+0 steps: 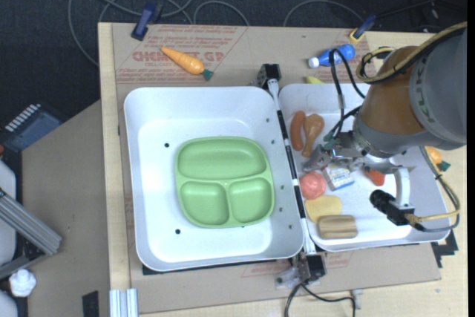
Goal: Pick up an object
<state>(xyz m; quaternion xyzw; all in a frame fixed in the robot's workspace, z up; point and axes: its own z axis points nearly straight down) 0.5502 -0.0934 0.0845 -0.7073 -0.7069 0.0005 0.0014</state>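
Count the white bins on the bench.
2. The left bin holds a green divided tray. The right bin holds toy food under the arm. The arm covers part of the right bin, so some contents may be hidden.

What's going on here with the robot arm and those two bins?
The arm's gripper is down in the right bin, among toy foods: a hot dog, a pink piece, a yellow piece and a tan block. Nothing is visibly held. The left bin holds a green divided tray. A toy carrot lies outside.
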